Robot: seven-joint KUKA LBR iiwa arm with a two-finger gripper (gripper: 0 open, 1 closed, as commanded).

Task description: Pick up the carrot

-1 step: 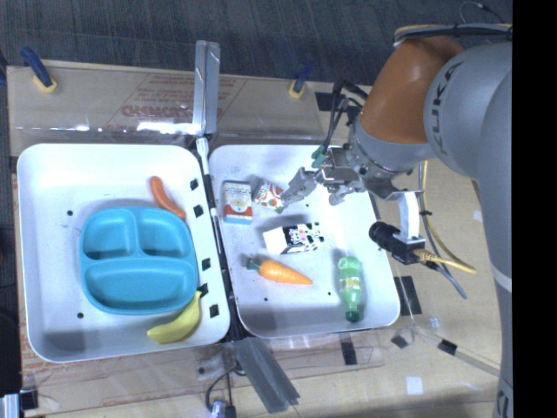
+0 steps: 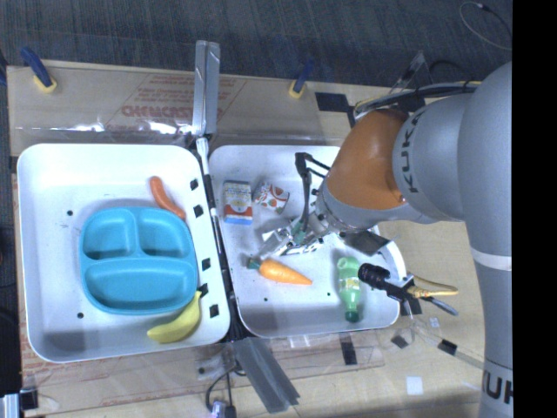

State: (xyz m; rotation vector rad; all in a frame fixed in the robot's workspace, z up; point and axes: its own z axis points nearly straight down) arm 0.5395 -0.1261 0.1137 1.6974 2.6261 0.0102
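The orange carrot with a green stem end lies flat in the right bin, near its middle. My gripper hangs just above and behind it, coming down from the orange-banded wrist at the right. Its metal fingers point toward the carrot's upper side and look slightly apart, with nothing between them.
A small carton and a round snack pack lie at the back of the right bin; a green bottle lies at its right. The left bin holds a blue divided tray, a sausage and a banana.
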